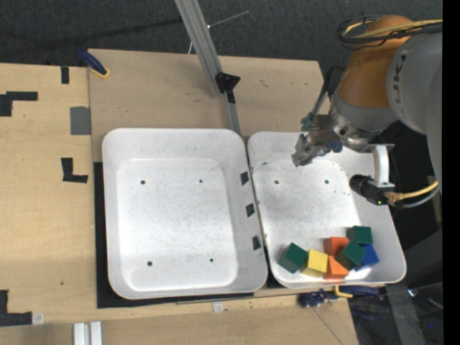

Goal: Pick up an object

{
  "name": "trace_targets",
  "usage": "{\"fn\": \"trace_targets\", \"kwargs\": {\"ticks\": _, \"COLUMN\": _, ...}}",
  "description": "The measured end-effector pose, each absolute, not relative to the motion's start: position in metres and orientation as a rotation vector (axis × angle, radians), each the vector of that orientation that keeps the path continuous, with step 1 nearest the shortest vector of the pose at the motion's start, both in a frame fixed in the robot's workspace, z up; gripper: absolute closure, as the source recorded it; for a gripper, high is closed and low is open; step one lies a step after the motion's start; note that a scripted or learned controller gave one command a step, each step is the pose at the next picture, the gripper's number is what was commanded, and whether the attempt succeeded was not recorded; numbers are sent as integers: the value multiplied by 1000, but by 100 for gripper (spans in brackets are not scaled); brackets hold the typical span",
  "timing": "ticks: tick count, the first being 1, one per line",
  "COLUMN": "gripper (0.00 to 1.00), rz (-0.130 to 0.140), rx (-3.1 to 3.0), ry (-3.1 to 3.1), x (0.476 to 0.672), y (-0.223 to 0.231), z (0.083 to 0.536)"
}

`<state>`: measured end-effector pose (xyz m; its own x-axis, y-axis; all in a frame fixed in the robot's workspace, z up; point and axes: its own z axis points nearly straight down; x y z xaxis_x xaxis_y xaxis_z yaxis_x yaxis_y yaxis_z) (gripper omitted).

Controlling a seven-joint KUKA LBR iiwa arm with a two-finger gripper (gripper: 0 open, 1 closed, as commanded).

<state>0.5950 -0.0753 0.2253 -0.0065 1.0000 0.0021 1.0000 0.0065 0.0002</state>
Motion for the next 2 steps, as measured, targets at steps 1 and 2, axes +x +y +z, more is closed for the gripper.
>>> {"fn": "trace_targets", "kwargs": {"ticks": 1, "gripper": 100, "rz": -2, "rx": -2214, "ry": -2227, "x": 616, "y": -35, "z": 229}}
{"fn": "trace_targets", "kwargs": {"ticks": 2, "gripper": 100, "rz": 0, "rx": -2214, "ry": -2227, "x": 634, "y": 7, "z": 223}}
